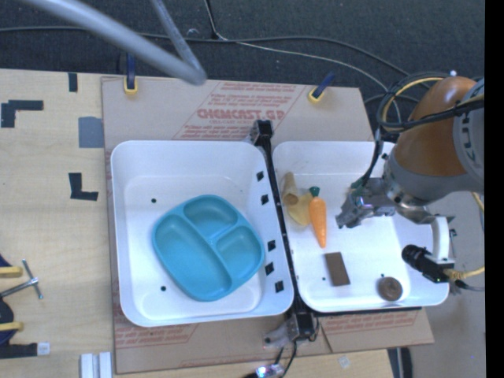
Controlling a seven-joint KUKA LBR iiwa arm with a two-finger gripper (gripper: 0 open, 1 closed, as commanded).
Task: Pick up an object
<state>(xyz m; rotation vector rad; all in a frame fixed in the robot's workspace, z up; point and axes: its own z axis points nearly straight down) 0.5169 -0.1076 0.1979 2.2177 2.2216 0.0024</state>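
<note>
The right bin (358, 160) holds an orange toy carrot (317, 219) with a green top, lying next to a tan piece (293, 201) near the divider. A brown rectangular block (337, 269) lies nearer the front, and a small round brown object (389, 288) sits at the front right corner. My gripper (352, 212) hangs over the right bin, just right of the carrot and apart from it. Nothing shows between its fingers.
The left bin (134, 164) holds a blue divided plate (207, 246). A black divider (273, 211) with clips runs between the bins. The arm's orange band (437, 124) and grey body cover the right bin's far right side. Cables trail behind the bench.
</note>
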